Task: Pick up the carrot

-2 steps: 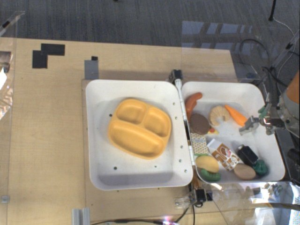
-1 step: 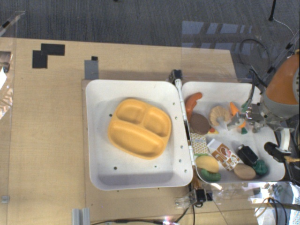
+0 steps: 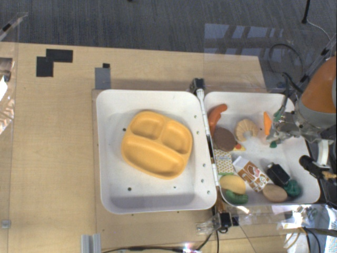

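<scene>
- Nearest you, the tabletop [image 3: 52, 194] edge is lying bare below the left bin [image 3: 105, 194], which is holding a yellow divided plate [image 3: 157, 143].
- The carrot [image 3: 267, 124] is sitting upright-looking in the right bin [image 3: 247, 97], just beside a ridged tan piece [image 3: 246, 129] and touching or nearly touching the hand [image 3: 279, 130].
- You are watching a hand whose state cannot be told here.
- To do this well, you are wanting the carrot centred and clear of the tan piece before lifting.
</scene>
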{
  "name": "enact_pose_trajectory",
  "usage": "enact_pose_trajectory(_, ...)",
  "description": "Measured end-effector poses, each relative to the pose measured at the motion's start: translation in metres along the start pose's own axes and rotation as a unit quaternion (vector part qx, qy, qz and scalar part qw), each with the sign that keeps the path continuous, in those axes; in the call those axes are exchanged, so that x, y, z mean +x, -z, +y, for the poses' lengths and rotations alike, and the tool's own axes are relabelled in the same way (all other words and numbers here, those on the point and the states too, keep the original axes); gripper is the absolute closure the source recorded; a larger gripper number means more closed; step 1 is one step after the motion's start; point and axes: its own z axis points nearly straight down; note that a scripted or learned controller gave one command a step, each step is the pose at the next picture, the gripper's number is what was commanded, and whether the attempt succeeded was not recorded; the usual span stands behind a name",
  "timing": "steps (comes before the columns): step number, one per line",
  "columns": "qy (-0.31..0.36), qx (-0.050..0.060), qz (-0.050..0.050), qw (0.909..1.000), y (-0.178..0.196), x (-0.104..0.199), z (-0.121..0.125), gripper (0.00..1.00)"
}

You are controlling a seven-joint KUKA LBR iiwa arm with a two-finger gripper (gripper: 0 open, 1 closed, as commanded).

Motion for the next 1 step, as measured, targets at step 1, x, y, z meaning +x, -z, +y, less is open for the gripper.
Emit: enact_pose_trajectory(1, 0.117, 0.008, -0.001, 0.9931, -0.0252, 0.0060, 0.0329, 1.00)
